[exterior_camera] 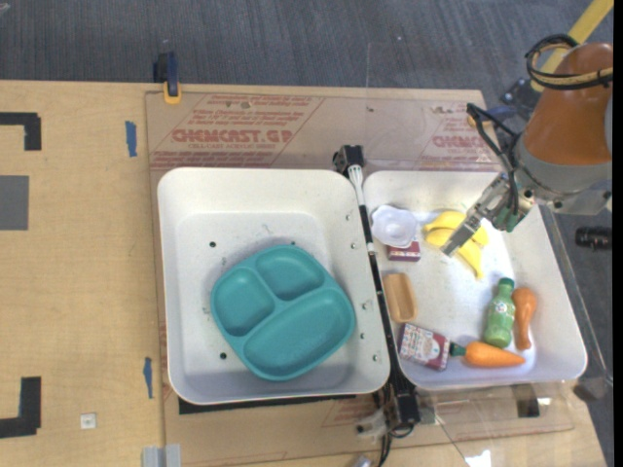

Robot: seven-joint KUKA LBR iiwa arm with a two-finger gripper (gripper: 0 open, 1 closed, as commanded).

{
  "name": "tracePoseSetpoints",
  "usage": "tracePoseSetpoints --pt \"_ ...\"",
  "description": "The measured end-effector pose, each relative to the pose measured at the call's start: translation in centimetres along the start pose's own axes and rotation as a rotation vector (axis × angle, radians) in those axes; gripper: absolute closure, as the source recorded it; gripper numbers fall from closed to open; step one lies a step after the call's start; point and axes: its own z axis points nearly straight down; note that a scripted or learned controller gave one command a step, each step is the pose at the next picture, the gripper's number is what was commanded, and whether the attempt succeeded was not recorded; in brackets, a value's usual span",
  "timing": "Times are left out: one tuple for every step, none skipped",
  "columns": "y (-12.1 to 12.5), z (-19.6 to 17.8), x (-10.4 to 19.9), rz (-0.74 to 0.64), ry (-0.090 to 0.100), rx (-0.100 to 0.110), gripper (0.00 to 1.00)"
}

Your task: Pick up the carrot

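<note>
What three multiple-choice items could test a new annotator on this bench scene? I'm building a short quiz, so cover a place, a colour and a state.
1. Where does the carrot lie?
A. On the teal plate
B. Near the front edge of the right bin
C. On the bench outside the bins

2. What colour is the divided plate in the left bin?
A. Teal
B. Red
C. Yellow

3. Where is the gripper relative to the carrot?
A. Closed around it
B. Apart from it, over the banana
C. Resting on the plate

Answers: 1 B, the carrot sits by the right bin's front rim, beside the green bottle. 2 A, the plate is teal. 3 B, the gripper hangs at the banana, far back from the carrot.
</note>
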Motion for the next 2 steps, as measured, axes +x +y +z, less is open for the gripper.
tracePoseSetpoints --pt "-7.8 7.9 0.4 -0.005 0.015 0.019 0.00" --pt "-12.7 8.5 -0.6 -0.179 0.002 0.009 0.00"
